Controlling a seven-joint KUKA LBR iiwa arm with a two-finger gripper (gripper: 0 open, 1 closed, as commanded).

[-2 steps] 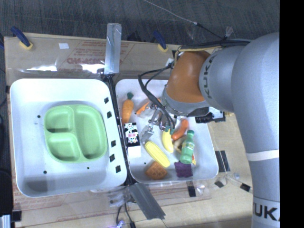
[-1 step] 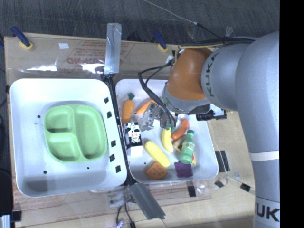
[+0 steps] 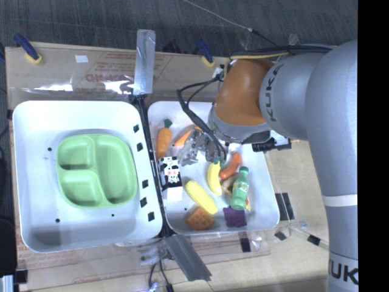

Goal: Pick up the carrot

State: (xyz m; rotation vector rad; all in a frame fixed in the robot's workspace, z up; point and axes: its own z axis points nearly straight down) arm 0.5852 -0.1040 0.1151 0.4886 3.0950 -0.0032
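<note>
**Carrot not yet picked up, gripper close beside it**

Carrot (image 3: pixel 163 141) lies in the right bin (image 3: pixel 267 190), at about ten o'clock of that bin, just beside the wall shared with the left bin (image 3: pixel 27 163). Seen from above, the gripper (image 3: pixel 197 148) hangs at the carrot's three o'clock, near it but apart; whether it is wide or narrow I cannot tell (the wrist covers much of it).

The approach step looks to be in hand. Next the gripper would need to shift toward nine o'clock and come down over the carrot.

Room is tight: the bin wall hugs the carrot's nine o'clock side, a black-and-white carton (image 3: pixel 171 171) sits at its six o'clock, and an orange piece (image 3: pixel 183 137) lies between carrot and gripper. A green tray (image 3: pixel 96 170) rests in the left bin.
</note>
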